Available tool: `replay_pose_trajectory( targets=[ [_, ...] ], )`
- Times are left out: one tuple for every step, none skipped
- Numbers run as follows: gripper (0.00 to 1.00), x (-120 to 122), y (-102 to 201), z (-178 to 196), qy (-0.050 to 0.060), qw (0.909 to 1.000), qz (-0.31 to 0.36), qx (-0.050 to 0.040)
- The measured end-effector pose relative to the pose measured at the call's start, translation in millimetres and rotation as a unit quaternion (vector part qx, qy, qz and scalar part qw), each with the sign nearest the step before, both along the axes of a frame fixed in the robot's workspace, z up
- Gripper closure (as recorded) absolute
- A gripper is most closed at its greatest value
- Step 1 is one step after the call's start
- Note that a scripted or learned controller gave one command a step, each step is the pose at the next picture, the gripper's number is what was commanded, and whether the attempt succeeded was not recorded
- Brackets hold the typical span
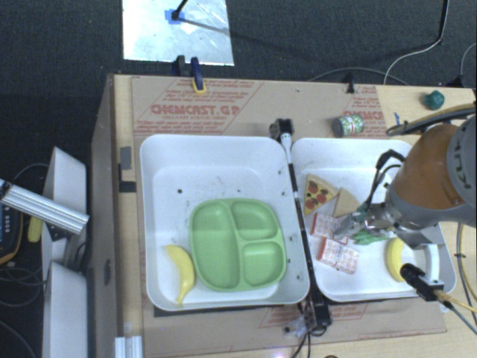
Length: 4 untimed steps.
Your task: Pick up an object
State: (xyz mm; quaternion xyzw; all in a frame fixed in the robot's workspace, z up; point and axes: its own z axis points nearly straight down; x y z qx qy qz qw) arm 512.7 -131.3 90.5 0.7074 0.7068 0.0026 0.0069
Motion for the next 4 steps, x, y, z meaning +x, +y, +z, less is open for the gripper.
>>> replay_pose_trajectory(
  targets=[
    [0.0,101.9,-17.3,20.7,0.005,1.0,0.002,0.0024],
    [0.0,62.6,-6.3,0.4,-0.003,1.0,0.001,0.0018],
    [0.0,27.3,-16.3,0.6,-0.004,1.0,0.001,0.0012],
    [0.0,104.8,-15.6,-5.5,0.005,1.0,0.002,0.0028]
  ],
)
